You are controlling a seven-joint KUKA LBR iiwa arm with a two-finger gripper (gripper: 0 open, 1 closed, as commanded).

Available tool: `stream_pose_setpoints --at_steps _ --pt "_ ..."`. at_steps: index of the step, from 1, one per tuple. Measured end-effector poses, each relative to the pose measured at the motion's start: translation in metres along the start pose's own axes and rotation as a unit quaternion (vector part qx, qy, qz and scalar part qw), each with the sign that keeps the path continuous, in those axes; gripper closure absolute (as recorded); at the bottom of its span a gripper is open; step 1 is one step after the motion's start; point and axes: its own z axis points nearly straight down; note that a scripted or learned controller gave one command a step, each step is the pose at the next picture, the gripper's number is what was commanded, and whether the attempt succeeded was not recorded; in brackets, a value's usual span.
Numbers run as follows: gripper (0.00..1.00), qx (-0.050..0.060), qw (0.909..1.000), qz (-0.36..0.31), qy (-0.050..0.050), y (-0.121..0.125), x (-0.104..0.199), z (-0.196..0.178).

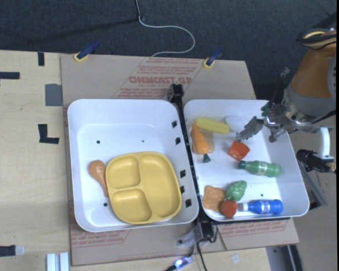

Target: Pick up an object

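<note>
Two white bins [79, 117] sit on cardboard; the gripper [259, 127] hangs spread wide, holding nothing, just above a red toy [238, 149], apparently lining up a grasp.

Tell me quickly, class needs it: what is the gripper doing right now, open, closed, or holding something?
Gripper: open, holding nothing; it hangs over the right bin, just above and right of the red object.

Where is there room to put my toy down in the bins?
Left bin: bare white floor along the back, behind the yellow tray. Right bin: a small gap in the middle, between the orange carrot and the green bottle. Its front corner, around the blue bottle, is crowded.
</note>
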Motion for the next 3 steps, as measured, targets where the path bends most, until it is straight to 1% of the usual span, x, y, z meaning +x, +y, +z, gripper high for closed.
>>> stream_pose_setpoints --at_steps 1,2,3 --pt "0.0 -0.007 1.0 -0.002 -0.001 0.003 0.0 -0.009" --pt "0.0 -0.005 1.0 -0.002 -0.001 -0.002 -0.008 0.049" --pt "0.0 -0.004 1.0 -0.002 -0.001 -0.003 -0.014 0.111"
